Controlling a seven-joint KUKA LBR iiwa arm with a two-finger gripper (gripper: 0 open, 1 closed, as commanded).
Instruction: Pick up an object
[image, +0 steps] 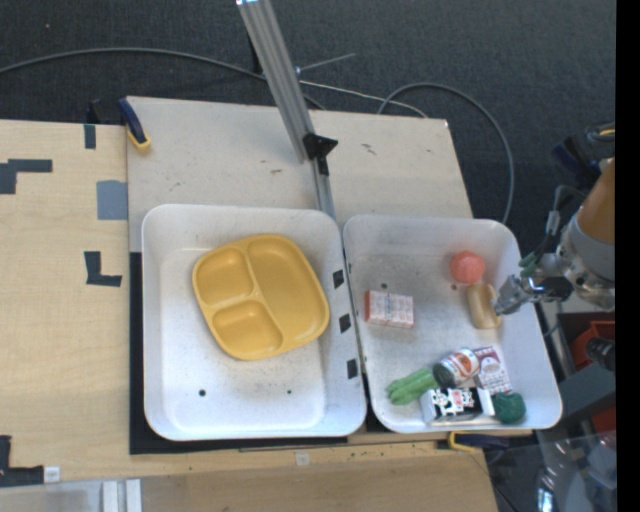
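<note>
Down front in the right bin (400, 240) sit a black-and-white box (457, 403) and a green ball (510, 407); farther back, the gripper (512, 297) hangs beside a tan block (483, 305); I cannot tell its finger state.

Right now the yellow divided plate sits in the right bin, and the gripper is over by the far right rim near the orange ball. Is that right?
Not quite. The yellow divided plate sits in the left bin, not the right bin, as the camera view shows. The rest holds: the gripper is by the right bin's far right rim, near the orange ball.
</note>
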